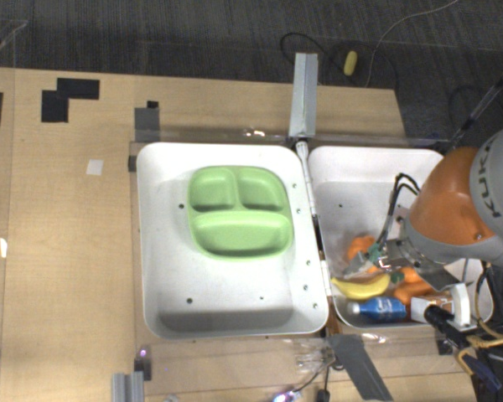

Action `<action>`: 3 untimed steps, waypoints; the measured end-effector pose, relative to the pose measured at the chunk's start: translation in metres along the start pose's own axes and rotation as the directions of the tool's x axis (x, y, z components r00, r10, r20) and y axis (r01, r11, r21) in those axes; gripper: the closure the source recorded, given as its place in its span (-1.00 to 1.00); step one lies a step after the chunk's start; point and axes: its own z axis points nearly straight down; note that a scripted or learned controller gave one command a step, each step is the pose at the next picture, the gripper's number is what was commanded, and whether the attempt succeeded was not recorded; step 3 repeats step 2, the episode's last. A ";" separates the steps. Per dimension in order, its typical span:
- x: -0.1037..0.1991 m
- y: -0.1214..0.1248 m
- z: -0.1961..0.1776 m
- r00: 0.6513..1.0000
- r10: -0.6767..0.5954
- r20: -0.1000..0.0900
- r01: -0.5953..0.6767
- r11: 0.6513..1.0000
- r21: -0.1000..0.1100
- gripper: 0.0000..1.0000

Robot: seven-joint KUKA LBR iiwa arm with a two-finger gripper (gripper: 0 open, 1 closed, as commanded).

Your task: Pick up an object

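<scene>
In the right bin [360, 174], near its front edge, lie a yellow banana [360, 287], an orange object [360, 247], another orange piece [412, 281] and a blue-labelled bottle [386, 310] on its side. The arm's orange band [453, 203] hangs over that bin, and the gripper [377, 260] reaches down into the pile just above the banana, beside the orange object. The wrist hides much of the pile. I see nothing clearly held.
The left bin [163, 224] holds a green divided plate [239, 209] in its middle. A grey post [303, 95] stands at the back between the bins. Cables trail at the right edge and front right.
</scene>
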 end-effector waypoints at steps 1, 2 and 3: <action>0.002 0.003 -0.011 1.000 -0.003 -0.002 0.003 1.000 -0.006 1.00; 0.027 0.079 -0.094 0.940 0.342 0.001 -0.342 0.939 0.012 1.00; 0.027 0.079 -0.094 0.940 0.342 0.001 -0.342 0.939 0.012 1.00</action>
